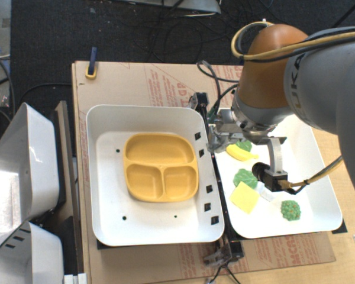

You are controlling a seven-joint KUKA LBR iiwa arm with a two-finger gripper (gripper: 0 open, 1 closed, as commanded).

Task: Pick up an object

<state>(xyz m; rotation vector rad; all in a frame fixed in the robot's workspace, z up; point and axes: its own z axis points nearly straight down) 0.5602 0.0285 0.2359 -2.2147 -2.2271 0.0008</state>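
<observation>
The grey arm's gripper [234, 136] hangs low over the upper left corner of the right shallow white bin [322, 215], at right of centre of the frame. The wrist covers it, so whether it is wide or narrow cannot be told. Just below it lie a yellow banana-shaped toy [241, 153], a green leafy piece [244, 177], a yellow square block [244, 198] and, apart towards lower right, a green knobbly lump [290, 209]. The left white bin [106, 135] holds a yellow three-compartment plastic plate [161, 165].
</observation>
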